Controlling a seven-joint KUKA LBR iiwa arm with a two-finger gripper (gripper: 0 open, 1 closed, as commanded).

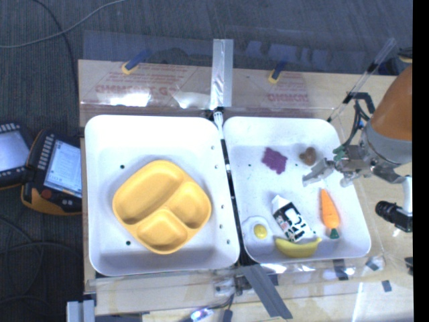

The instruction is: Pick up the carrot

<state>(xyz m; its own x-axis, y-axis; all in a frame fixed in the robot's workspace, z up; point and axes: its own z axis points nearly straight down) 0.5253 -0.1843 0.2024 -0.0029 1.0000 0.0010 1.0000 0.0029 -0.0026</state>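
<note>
The orange carrot (328, 211) lies in the right bin (255, 136) near its right wall, with its green stub towards the front. My gripper (332, 176) hangs just behind the carrot's thick end, above the bin's right side. Its fingers stand apart, one finger (314, 175) pointing left. The gripper is open and nothing is between the fingers. The carrot rests on the bin floor, apart from the gripper.
Around the carrot lie a white and black carton (293, 221), a banana (297, 247), a fried egg (260, 231), a purple piece (273, 159) and a brown lump (308, 155). In the left bin (100, 146) sits a yellow divided plate (161, 205).
</note>
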